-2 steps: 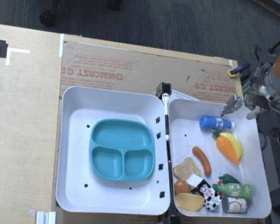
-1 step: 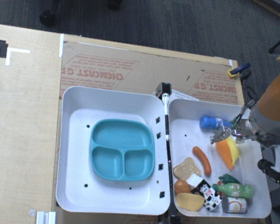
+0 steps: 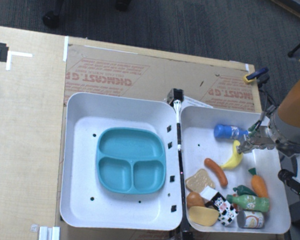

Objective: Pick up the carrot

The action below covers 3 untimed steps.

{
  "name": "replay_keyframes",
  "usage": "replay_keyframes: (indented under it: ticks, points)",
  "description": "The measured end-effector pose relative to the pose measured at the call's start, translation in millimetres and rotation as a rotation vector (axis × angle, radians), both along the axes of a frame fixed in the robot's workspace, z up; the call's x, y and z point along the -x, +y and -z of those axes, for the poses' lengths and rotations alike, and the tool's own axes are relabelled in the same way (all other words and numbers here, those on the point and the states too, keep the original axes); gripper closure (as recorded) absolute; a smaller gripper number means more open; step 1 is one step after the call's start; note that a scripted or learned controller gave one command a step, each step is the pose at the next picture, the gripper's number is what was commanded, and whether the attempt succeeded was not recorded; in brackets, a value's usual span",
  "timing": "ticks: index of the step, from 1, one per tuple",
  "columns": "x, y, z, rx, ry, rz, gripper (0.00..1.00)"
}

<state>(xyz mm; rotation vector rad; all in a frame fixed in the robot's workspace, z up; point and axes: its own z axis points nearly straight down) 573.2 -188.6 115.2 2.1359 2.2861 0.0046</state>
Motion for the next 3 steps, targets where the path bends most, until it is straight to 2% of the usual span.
replay_keyframes:
  ticks: [1,2,3]
  points:
    - [0,0,1,-0.001,0.002,0.0,0.0]
    - [65,-24,23,-0.025,0.018,-0.004,0.0]
    - [63,-29,14,-0.012,0.009,0.003,1.0]
